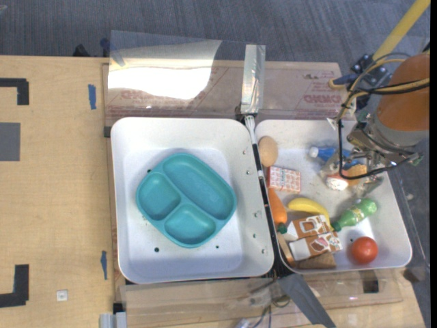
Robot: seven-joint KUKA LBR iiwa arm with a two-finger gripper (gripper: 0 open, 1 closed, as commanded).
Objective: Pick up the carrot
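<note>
Two white bins sit side by side on the tabletop [48,183]. The left bin [130,142] holds a teal plate [186,198] with three compartments, lying tilted near the bin's middle. The right bin [399,234] is crowded with toy food. The carrot [277,207] lies along that bin's left wall, close to the divider between the bins, its length running roughly top to bottom in the view. Above it, near the bin's upper left corner, is a tan egg [267,150], and just right of the carrot's upper end lies a small pink-and-white box [285,178]. A banana [308,206] lies just right of the carrot's lower half, and below that a carton [313,236] rests against the bin's lower left area. A green bottle [356,214] lies tilted to the right of the banana, and a tomato [364,249] sits near the lower right corner. The arm, with its orange band [406,94], comes in over the bin's upper right part, and the gripper [355,169] hangs there above a jumble of small blue, white and orange items, well apart from the carrot. Cables and the wrist clutter that spot, so I cannot tell whether the gripper is open or closed, nor whether anything is in it.
</note>
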